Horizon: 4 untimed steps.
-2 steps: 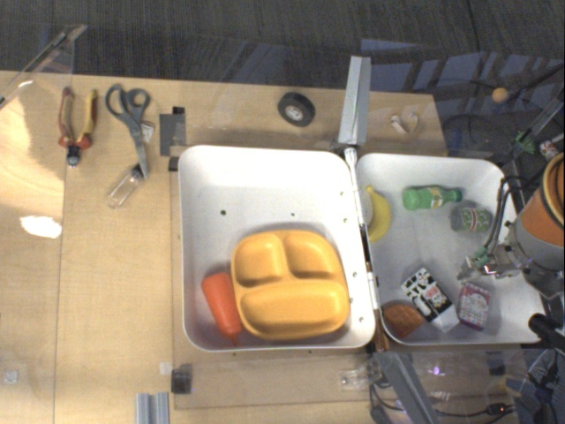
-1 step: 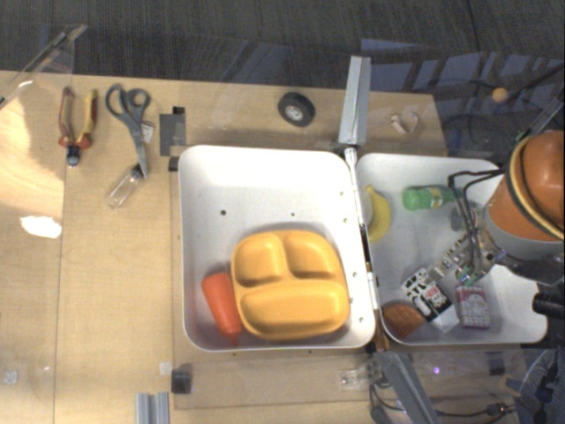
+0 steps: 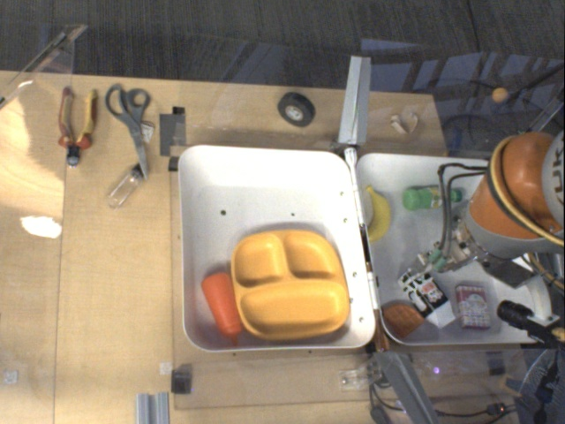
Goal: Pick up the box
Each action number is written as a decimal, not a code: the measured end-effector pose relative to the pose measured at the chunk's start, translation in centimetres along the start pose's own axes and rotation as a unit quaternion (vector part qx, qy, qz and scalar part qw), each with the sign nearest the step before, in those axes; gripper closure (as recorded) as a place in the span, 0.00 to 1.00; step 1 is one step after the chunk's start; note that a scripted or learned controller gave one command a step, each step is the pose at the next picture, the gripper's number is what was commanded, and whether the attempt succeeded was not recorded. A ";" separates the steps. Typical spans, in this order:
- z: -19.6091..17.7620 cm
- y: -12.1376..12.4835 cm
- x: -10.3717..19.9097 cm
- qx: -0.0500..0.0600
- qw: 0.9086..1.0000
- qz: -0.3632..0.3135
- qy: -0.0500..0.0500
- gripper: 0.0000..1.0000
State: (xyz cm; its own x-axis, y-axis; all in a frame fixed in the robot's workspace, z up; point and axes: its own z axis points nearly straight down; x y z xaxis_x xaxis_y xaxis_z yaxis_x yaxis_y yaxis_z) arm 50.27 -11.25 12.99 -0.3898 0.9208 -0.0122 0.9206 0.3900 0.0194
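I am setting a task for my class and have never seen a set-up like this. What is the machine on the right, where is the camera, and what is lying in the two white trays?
The camera is fixed above a wooden bench and looks down at a slant. The grey and orange shape at the right is a robot arm reaching in; its gripper hangs low over the right bin. I cannot tell whether it grips anything.

Its job is to pick up a box. The small box lies in the right bin, beside a black-and-white packet, a brown rounded object, a green bottle and a yellow banana-like item.

The left bin holds a yellow divided tray and an orange carrot-like piece.

On the bench beyond lie pliers, scissors and a roll of tape.
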 end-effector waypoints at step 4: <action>4.1 -4.9 -8.1 0.006 0.991 0.137 0.002 0.00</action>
State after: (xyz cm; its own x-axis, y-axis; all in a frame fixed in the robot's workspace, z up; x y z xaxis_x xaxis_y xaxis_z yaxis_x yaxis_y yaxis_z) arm 49.04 -20.62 8.89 -0.1259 0.9920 -0.0039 0.9920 0.1259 0.0101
